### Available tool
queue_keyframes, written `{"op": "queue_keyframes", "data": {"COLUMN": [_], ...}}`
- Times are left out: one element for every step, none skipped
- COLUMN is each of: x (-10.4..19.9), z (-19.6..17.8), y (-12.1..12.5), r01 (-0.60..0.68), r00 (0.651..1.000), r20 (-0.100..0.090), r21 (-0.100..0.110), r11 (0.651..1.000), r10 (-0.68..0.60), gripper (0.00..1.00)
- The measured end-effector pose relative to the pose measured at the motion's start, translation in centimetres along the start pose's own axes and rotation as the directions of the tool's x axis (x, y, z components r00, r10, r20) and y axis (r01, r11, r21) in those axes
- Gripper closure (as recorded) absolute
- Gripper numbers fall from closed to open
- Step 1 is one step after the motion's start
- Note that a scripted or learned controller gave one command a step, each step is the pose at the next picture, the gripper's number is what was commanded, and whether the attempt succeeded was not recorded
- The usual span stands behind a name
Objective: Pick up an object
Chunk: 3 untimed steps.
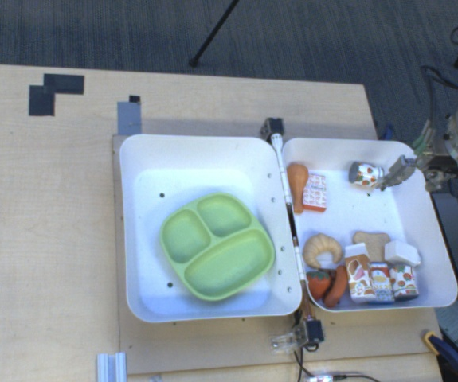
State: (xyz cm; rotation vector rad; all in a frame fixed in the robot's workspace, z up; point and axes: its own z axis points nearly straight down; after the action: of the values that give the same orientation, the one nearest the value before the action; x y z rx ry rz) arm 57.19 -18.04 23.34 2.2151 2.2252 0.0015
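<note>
Hand [389, 178] at right bin's [432, 221] far side, pinching shiny crinkled foil-wrapped lump [365, 174], smooth green three-compartment plate [217, 246] in left bin [133, 237]

- A robotics lab or test cell, not a home: a pale plywood bench [45, 237] stands on dark grey carpet [93, 14]
- Two shallow white plastic bins [133, 213] sit side by side, joined by a metal clamp bar [284, 189], with grey metal brackets [129, 118] fixing them at the bench
- Black tape squares [53, 92] mark the bench top
- A thin black tripod leg [225, 18] crosses the carpet, and loose cables [308, 364] trail off the front edge
- The contents are play props: a green three-part plastic plate [217, 247] and toy foods such as an orange plastic carrot [297, 183] and small printed cartons [380, 281]
</note>
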Motion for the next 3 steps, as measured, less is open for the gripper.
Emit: {"op": "queue_keyframes", "data": {"x": [7.4, 7.4, 10.4], "z": [11.3, 10.2, -0.5], "y": [-6.4, -6.2, -3.9], "r01": [-0.001, -0.001, 0.001], "r00": [1.0, 1.0, 1.0], "r20": [-0.002, -0.001, -0.001], "r21": [0.003, -0.003, -0.003], "r11": [1.0, 1.0, 1.0], "r10": [0.001, 0.001, -0.001], "gripper": [0.0, 1.0, 1.0]}}
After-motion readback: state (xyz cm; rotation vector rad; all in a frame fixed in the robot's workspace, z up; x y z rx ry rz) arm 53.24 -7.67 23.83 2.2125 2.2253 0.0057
